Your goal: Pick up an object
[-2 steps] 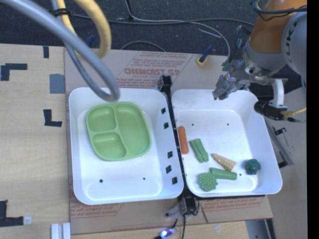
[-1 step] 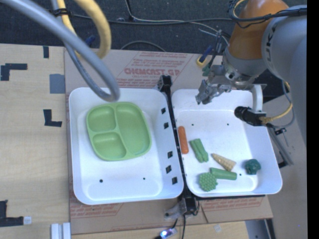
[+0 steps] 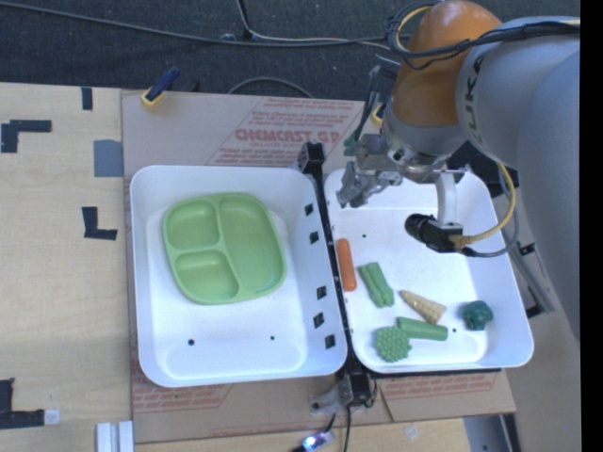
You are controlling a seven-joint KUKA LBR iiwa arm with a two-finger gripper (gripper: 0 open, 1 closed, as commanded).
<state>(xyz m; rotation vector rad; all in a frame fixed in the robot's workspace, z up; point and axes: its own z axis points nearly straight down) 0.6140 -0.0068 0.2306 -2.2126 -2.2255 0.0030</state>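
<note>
My gripper hangs over the back left corner of the right bin, with nothing visible between its fingers. In front of it on the bin floor lie an orange carrot-like stick near the left wall, a green ridged piece, a tan cone, a green brush-shaped toy and a small dark green lump. The carrot stick lies a short way in front of the gripper.
The left bin holds a light green divided plate. A black divider with clips runs between the bins. A black cable part of the arm hangs over the right bin's middle.
</note>
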